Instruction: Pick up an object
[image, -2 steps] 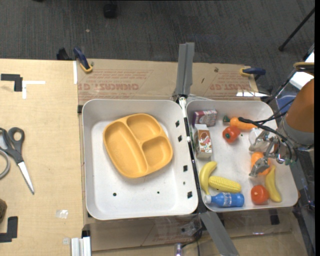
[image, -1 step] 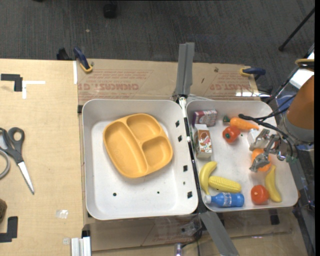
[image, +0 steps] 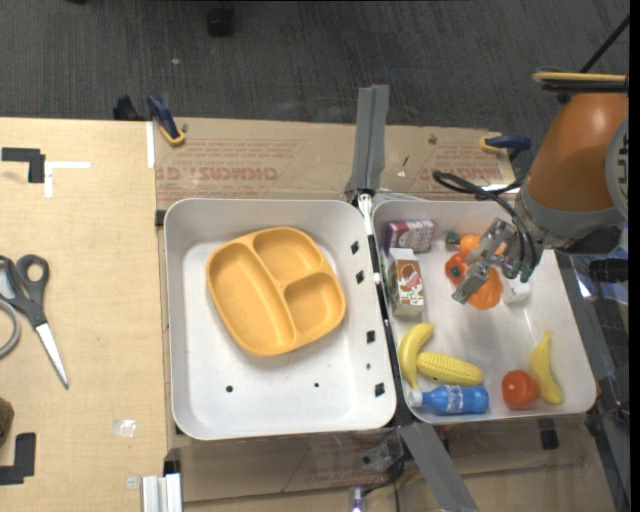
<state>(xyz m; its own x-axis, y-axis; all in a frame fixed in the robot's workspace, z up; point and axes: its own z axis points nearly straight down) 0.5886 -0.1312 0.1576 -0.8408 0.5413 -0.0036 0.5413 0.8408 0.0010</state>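
In the right bin (image: 575, 330), the hand (image: 482, 268) hangs over an orange fruit (image: 486, 290), grip unclear.

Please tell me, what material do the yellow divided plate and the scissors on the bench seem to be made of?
The divided plate looks like moulded plastic with a matte to slightly glossy finish: uniform yellow-orange colour, rounded ridges, soft highlights. The scissors appear to have metal blades, pale and reflective, and grey handles that are probably plastic, though this view leaves the handles uncertain.

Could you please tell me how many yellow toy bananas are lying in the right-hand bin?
2. One curved yellow plastic banana lies near the bin's left wall beside the yellow corn cob; the other lies near the front right corner. Another may hide under the arm.
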